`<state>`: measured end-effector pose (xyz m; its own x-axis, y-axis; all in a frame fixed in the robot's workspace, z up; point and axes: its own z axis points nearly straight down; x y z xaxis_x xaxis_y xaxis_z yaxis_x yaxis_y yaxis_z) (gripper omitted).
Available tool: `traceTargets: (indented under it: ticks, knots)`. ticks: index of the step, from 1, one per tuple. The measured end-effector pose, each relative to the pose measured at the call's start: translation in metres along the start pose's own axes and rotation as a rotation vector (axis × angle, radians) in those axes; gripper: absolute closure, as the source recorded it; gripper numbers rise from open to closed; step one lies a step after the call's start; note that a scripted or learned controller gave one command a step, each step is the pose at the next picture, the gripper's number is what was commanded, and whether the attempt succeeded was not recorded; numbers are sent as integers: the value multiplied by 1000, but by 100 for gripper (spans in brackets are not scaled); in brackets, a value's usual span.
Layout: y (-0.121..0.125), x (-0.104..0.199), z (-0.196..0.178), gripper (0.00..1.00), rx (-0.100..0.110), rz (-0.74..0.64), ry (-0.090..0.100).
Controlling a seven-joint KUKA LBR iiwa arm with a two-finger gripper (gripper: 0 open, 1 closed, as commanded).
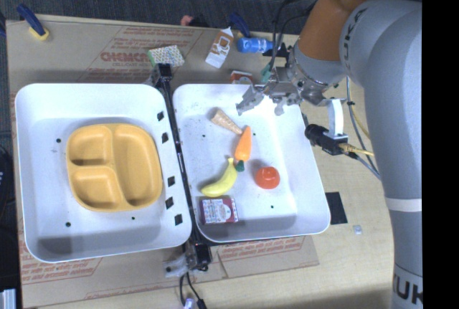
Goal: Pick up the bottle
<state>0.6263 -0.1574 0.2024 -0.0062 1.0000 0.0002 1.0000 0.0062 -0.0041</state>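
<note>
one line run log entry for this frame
task: pick up bottle | gripper: over right white bin far edge | small blue bottle: on bench beyond bin, ungrasped

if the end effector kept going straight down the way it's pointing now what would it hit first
Most likely the bare floor of the right bin near its top edge. The end effector hangs over that spot, with the ice cream cone off to its left. Depth is hard to judge from this slanted view.

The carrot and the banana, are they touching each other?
Touching. The camera view shows the carrot's green lower end meeting the banana's upper tip in the right bin, with no white gap between.
</note>
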Motion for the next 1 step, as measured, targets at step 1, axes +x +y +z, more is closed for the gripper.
traceTargets:
  ticks: [1]
  knots:
    - [31, 56, 110, 0, 0, 341, 1]
